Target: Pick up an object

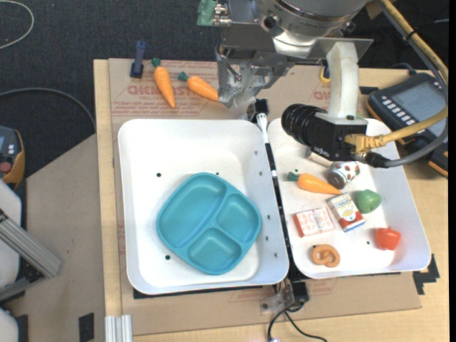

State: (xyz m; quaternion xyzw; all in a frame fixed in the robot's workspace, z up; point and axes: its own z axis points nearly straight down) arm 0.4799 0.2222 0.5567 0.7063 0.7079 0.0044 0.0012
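**Pincer at the counter's far edge, nothing lifted yet**

Counter (114, 84) carries two white bins side by side, and the grey arm (313, 6) reaches over its far edge. The left bin (142, 155) holds one teal divided plate (210, 223), lying toward its near side. The right bin (399, 191) holds the small things. An orange carrot (317, 184) lies toward its far left corner. Two little boxes (313, 221) touch at its middle, with a green piece (368, 200) just beside them. A red piece (387, 239) sits near its right edge and a brown pretzel shape (324, 255) by its near edge.

Two more carrots lie on the bare counter beyond the left bin. One carrot (164, 85) is toward the far left corner, and a second carrot (201, 88) is nearer the middle of the far edge.

The pincer (235, 91) hangs low over the counter's far edge, just past the left bin's far right corner and just beside the second carrot. Whether it is open or closed cannot be told, and nothing shows in its hold.

I judge the task barely begun. Every object lies on a surface, so the grasp and the lift are both left. The second carrot looks the likeliest target, being nearest.
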